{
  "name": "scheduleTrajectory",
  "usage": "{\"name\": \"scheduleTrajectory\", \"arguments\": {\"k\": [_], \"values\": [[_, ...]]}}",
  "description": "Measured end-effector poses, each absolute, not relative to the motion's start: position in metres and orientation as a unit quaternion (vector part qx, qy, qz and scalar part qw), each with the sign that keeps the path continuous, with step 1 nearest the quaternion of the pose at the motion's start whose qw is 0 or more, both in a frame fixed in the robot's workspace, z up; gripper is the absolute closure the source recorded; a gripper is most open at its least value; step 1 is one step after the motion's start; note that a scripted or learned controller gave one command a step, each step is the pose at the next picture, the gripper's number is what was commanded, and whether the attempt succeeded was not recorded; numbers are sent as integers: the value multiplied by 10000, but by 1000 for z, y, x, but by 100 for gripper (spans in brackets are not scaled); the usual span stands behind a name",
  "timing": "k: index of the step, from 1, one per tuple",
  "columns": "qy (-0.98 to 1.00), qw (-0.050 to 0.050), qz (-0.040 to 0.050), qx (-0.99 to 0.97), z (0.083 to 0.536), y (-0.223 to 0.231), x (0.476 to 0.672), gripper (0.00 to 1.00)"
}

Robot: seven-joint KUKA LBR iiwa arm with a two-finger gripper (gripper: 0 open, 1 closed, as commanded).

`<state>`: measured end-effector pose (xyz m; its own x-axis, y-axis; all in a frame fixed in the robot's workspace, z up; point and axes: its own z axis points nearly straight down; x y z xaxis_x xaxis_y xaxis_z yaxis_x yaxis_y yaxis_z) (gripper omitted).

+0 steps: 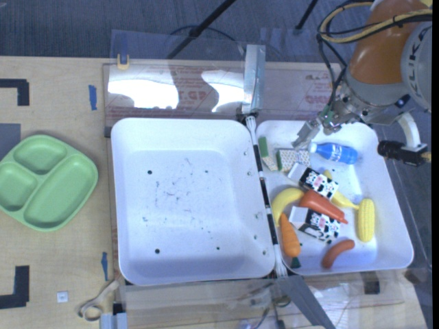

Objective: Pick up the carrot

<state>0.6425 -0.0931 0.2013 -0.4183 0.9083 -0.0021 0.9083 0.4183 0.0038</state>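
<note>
The carrot point(289, 234) is orange with a dark green stub at its near end. It lies lengthwise in the right bin point(394, 214), close against the bin's left wall near the front. My gripper point(304, 136) hangs over the back left part of that bin, well behind the carrot and apart from it. It points down and to the left, just above a speckled packet point(293, 158). Nothing shows held in it.
The right bin also holds a blue bottle point(337, 153), a banana point(287, 197), a red-orange cone-shaped piece point(321, 204), two cow-patterned boxes point(317, 181), a corn cob point(366, 219) and a sausage point(337, 252). The left bin point(185, 197) stands beside it. A green divided plate point(44, 181) rests far left.
</note>
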Motion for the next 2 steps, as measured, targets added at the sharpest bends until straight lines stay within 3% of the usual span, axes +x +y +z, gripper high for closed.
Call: {"name": "scheduleTrajectory", "arguments": {"k": [1,2], "values": [[8644,26,8,5027,175,-125,668,0],[8648,57,23,5020,186,-125,670,100]]}}
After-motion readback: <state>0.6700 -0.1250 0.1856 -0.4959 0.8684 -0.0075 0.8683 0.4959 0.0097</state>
